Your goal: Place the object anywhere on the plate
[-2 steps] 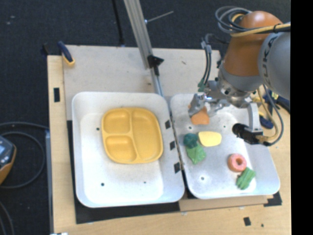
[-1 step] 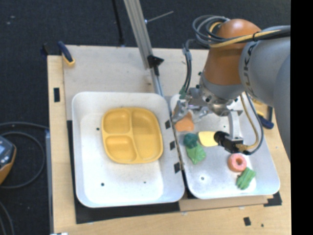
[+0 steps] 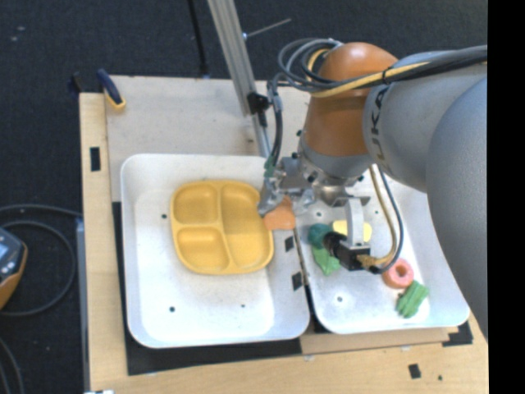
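Two white bins sat side by side on the bench. Beside the yellow plate [image 3: 221, 226], just off its right rim, an orange object [image 3: 280, 217] hung below the gripper [image 3: 277, 197]; whether the fingers gripped it I could not tell. It looked light, probably rigid, best pinched across its middle.

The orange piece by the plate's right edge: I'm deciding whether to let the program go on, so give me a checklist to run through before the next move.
1. Orange piece between the fingers: cannot tell; it sits right under the gripper, but the grip itself is hidden.
2. Orange piece over the yellow plate: not ok; it is just off the plate's right rim.
3. Plate compartments free to receive it: ok; all three look bare.
4. Plate lies flat in the left bin: ok.
5. Other items, the pink ring and green piece, stay out of the path: ok; they lie in the right bin.
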You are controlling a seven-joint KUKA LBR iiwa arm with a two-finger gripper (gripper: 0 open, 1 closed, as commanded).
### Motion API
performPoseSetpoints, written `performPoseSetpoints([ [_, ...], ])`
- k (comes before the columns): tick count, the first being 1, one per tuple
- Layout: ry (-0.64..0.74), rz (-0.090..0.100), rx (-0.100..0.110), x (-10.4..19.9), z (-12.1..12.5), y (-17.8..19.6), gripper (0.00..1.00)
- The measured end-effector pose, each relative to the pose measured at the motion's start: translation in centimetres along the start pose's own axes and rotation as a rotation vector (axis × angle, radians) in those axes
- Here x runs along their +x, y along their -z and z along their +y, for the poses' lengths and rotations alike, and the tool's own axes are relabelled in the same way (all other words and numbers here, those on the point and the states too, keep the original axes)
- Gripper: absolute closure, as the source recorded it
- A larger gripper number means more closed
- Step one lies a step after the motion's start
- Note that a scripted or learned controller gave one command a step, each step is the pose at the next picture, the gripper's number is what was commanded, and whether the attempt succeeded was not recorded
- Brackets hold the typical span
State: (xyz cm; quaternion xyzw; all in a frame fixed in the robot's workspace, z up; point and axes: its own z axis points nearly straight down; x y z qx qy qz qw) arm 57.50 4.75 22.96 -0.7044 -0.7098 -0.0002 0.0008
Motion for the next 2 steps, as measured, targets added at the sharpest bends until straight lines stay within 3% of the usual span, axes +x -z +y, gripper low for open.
performPoseSetpoints([
  [1,0.001,0.001,0.0,5.24,-2.25,0.7,1.0],
  [2,-0.005,-0.001,0.0,4.9,-2.16,0.67,0.0],
])
